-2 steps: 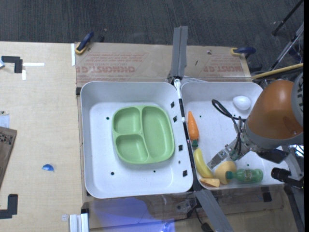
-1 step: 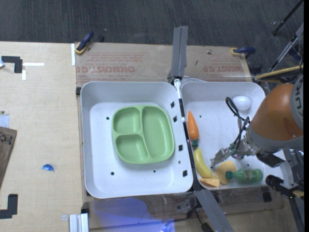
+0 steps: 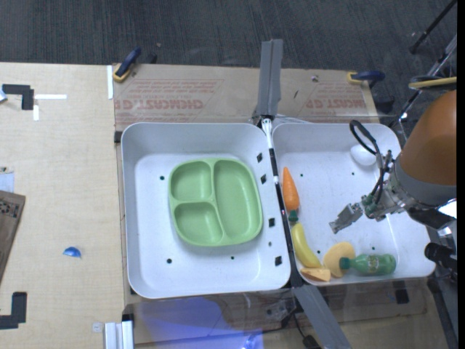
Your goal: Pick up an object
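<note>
The right bin (image 3: 327, 140) holds an orange carrot (image 3: 290, 188) and a yellow banana (image 3: 303, 244) along its left wall. A yellow rounded piece (image 3: 338, 254) and an orange slice-shaped piece (image 3: 315, 273) lie at its front. A green bottle (image 3: 369, 265) rests on its side beside them. My gripper (image 3: 346, 219) hangs over the middle of the right bin, above and slightly right of the yellow piece, with nothing seen in it. The arm's orange band (image 3: 436, 147) rises at the right.
The left bin (image 3: 145, 195) holds a green divided plate (image 3: 216, 201). A white rounded object (image 3: 361, 153) lies at the back right of the right bin under a black cable loop (image 3: 363, 137). A grey divider (image 3: 270, 78) stands behind the bins.
</note>
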`<state>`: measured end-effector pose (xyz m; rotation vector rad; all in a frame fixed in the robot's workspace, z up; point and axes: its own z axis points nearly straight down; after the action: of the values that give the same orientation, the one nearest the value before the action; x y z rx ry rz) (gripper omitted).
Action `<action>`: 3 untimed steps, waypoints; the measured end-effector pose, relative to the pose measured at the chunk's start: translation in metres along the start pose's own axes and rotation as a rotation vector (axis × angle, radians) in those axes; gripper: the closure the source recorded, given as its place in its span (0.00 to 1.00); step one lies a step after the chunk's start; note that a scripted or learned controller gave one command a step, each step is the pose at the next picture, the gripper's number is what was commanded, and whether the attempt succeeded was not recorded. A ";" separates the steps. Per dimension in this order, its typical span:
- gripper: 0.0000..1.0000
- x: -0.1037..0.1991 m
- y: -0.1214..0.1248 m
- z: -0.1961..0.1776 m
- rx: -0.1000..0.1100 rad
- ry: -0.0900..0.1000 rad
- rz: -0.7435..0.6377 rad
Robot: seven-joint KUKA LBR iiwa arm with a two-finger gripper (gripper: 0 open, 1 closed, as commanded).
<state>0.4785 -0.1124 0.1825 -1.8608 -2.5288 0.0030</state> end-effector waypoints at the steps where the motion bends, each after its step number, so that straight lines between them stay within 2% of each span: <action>1: 0.00 -0.004 -0.002 0.093 0.000 0.001 -0.332; 2: 1.00 -0.006 -0.003 0.086 0.001 0.002 -0.325; 3: 1.00 -0.033 0.010 0.093 0.000 0.001 -0.157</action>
<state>0.4978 -0.1405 0.0891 -1.6569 -2.6663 0.0019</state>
